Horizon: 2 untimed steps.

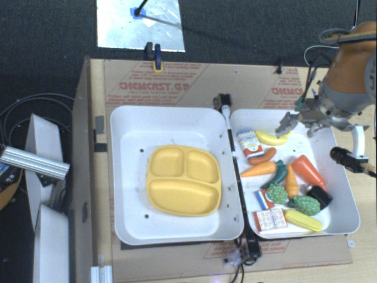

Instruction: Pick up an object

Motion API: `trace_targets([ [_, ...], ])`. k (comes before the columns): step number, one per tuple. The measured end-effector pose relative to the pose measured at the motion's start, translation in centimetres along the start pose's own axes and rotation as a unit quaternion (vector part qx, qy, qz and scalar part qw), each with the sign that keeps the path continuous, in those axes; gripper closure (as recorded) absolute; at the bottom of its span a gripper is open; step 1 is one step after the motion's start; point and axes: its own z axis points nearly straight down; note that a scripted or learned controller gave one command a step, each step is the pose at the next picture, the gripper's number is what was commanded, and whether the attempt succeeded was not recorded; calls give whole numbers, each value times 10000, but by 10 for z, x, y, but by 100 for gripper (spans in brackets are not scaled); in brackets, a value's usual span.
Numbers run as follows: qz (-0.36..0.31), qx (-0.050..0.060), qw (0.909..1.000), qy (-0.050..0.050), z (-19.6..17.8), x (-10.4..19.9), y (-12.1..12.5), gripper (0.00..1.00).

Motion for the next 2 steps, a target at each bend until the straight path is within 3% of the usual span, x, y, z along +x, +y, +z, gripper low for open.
trace_targets([
  [1, -5, -34, 10000, -5, 109, 10, 11, 0],
  [2, -12, -16, 10000, -4, 58, -11, 60, 0],
])
